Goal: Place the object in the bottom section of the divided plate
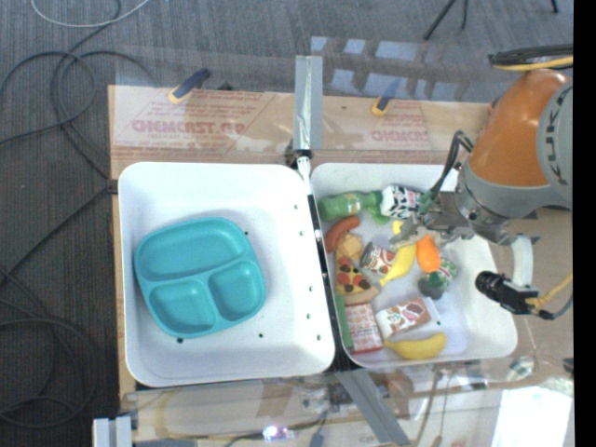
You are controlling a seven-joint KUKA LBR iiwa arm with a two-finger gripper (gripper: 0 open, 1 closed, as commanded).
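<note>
Gripper (421, 229) hangs low over the right bin (484, 329), at its upper middle, just above a jumble of toy food; whether it is spread or pressed together I cannot tell, since the wrist and cables hide that part. Right beneath it sit a carrot (427, 254) and a banana (401, 263), touching each other, but nothing can be seen pinched. Around them lie a green bottle (352, 204), a cow-patterned carton (401, 199), a sausage (341, 230), a pizza slice (354, 280), a red box (363, 329), a milk carton (407, 317) and a second banana (417, 345) near the front wall. Which of these is the object to move cannot be told. The plate (199, 275), teal with three sections, lies flat in the left bin (186, 180), well apart from the gripper, its two smaller sections toward the front.
</note>
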